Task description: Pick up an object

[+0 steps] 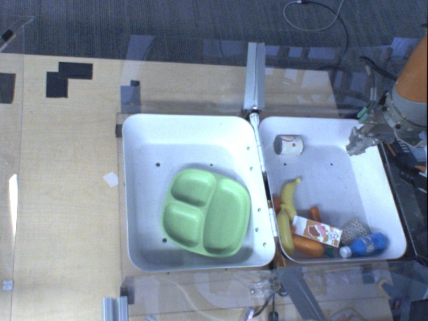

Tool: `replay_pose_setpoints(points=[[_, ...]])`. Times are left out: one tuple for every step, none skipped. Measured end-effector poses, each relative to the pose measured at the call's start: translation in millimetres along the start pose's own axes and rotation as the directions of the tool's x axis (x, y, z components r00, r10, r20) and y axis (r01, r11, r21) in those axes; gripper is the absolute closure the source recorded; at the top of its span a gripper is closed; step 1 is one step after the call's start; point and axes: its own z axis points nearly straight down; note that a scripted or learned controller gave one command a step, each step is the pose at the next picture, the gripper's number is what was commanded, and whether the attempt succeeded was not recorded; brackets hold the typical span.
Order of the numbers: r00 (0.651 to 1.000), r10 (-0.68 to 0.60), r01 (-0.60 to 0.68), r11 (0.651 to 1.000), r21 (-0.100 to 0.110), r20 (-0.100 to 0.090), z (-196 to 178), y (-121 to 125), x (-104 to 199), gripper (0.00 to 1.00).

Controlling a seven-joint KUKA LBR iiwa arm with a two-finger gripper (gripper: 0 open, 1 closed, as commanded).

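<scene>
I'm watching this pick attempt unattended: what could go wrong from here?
1. The banana, carton, carrot and bottle lie piled together in the right bin, so a grasp may slip or drag a neighbour.
2. The gripper sits near that bin's far right rim and could clip it.
3. The small cup lies on its side and may roll.

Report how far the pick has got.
Done: nothing lifted. The banana, carton, blue bottle and small cup lie in the right bin. In hand: the gripper sits over that bin's far right corner, with nothing visibly in it. Left: descend, grasp, lift.
</scene>
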Motion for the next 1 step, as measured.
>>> replay_pose_setpoints(points=[[0.988,-0.152,0.152,0.988,-0.004,0.003,-91.5,36.5,-27.2,1.0]])
